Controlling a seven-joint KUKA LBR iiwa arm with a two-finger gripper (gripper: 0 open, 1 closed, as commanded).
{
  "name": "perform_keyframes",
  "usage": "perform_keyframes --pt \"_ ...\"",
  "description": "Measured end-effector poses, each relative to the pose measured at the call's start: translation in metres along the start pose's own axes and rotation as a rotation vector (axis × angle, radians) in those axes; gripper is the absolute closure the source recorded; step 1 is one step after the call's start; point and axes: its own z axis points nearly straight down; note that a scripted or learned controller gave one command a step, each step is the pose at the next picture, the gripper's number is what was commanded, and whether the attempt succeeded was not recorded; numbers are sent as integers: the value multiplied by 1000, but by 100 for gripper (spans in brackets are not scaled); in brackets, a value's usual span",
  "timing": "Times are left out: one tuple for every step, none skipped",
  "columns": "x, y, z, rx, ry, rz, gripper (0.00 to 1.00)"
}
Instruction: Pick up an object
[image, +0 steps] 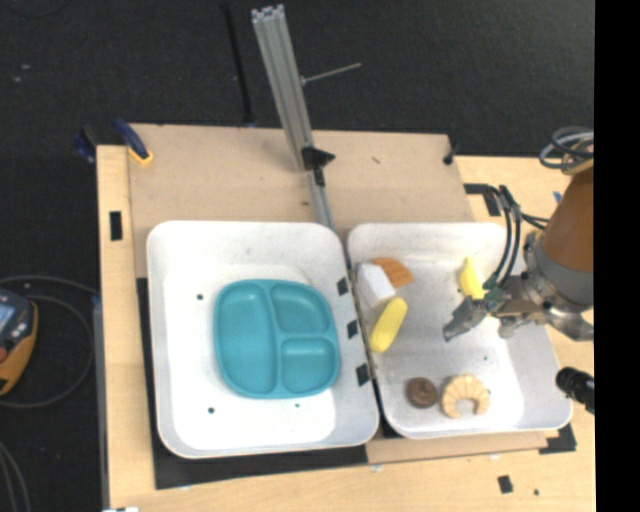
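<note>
Setting: a wooden bench (400, 165) bearing two shallow white bins side by side, seen from above at a slant.
Arm: the grey arm (572, 235) with its orange band reaches in from the right, over the right bin (440, 245).
Gripper: the gripper (453, 328) hangs over the middle of the right bin, tilted down and to the left, apart from every item there.
Grip: whether it is spread or closed cannot be told from this angle.
Nearest item: a yellow cob-shaped piece (386, 324) lies left of the gripper, by the bin's left wall.
Beside it: a white and orange piece (378, 277) touches the cob's upper end.
Front of bin: a brown ring (421, 392) and a tan curled pastry shape (466, 396) lie just beside each other, nearer the camera than the gripper.
Left bin: the left bin (180, 300) holds a teal divided plate (275, 336), lying flat.
Background: a metal post (285, 85) rises behind the bins.
</note>
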Motion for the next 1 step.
perform_keyframes --pt "-10 1 49 4 0 2 0"
